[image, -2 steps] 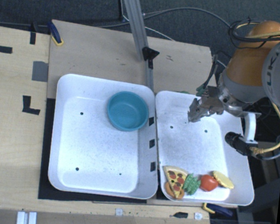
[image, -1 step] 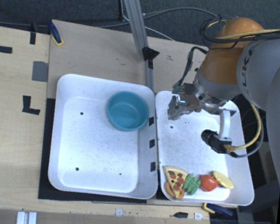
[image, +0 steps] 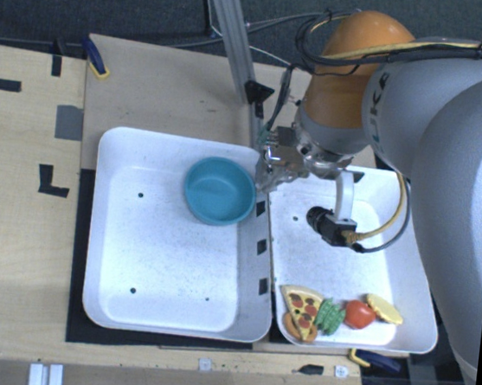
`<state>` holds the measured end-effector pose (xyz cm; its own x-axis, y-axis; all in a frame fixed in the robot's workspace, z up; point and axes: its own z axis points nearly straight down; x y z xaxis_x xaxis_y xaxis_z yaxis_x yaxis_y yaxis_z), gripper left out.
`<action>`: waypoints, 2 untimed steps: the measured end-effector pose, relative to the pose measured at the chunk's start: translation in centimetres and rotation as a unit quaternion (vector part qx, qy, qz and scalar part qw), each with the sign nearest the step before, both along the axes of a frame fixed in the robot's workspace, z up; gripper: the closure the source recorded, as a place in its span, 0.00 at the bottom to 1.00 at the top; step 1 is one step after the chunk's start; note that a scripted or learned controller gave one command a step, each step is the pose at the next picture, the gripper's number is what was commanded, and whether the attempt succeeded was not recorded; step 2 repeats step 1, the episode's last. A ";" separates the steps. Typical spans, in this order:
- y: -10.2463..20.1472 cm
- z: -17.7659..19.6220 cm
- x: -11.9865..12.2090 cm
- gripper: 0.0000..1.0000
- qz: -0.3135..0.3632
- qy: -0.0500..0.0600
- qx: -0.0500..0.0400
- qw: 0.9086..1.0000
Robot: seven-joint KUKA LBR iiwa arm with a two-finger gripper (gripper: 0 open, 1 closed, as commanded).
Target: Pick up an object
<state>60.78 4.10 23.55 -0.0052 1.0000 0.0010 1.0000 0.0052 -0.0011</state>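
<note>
- I see the blue bowl (image: 218,191) in the upper right of the left bin (image: 121,242), and toy food — pizza slice (image: 299,312), tomato (image: 358,314) — low in the right bin (image: 391,249).
- My tool (image: 272,167) sits at the frame's upper middle, just beside the bowl's right rim; I cannot tell its state.
- I judge the bowl the target: straddle its rim squarely before closing.
- The arm (image: 360,71) reaches in from the right, wrist over the bins' divider.

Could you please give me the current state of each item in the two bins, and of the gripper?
Blue bowl: upright, open side up, in the left bin, against its right wall.
Pizza slice: lying flat in the right bin, near corner.
Green vegetable: lying beside the pizza slice.
Tomato: resting next to the green vegetable.
Yellow piece: lying by the tomato.
Gripper: over the wall between the bins, beside the bowl.
</note>
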 end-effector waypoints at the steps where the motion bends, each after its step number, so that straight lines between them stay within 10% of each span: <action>1: 4.9 -0.6 -0.1 1.00 -0.001 0.000 0.000 1.000; 2: 4.9 -0.6 -0.1 1.00 -0.001 0.000 0.000 1.000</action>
